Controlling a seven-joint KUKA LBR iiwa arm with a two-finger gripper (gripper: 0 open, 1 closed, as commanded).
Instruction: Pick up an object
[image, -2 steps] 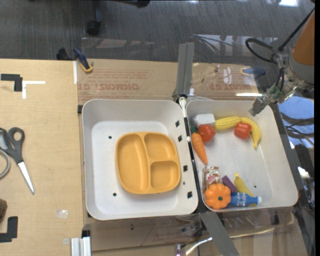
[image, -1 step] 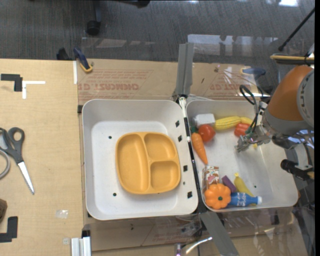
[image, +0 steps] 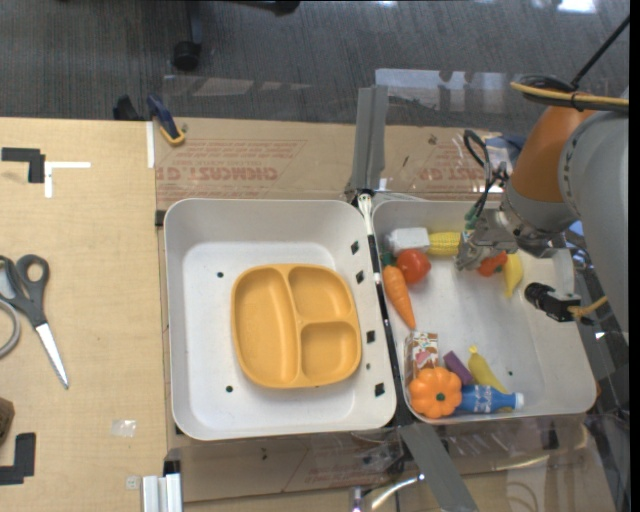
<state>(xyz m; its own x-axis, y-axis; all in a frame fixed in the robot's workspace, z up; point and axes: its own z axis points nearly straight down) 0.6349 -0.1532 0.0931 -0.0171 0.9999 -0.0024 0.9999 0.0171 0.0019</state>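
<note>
My gripper (image: 474, 250) hangs low over the back of the right bin (image: 540, 345), under the grey arm with its orange band (image: 545, 150). Just right of it lies a small red-orange item (image: 492, 265), partly hidden by the gripper, and a yellow piece (image: 514, 273). To its left a corn cob (image: 444, 241) lies beside a white block (image: 408, 238), with a red tomato (image: 413, 265) and a carrot (image: 399, 296) below them. I see nothing lifted off the bin floor.
At the right bin's front lie a small packet (image: 423, 352), an orange pumpkin (image: 435, 392), a purple piece (image: 458, 366), a banana (image: 487, 370) and a blue bottle (image: 486, 401). The left bin (image: 190, 300) holds a yellow divided plate (image: 296, 325). Scissors (image: 38, 315) lie far left.
</note>
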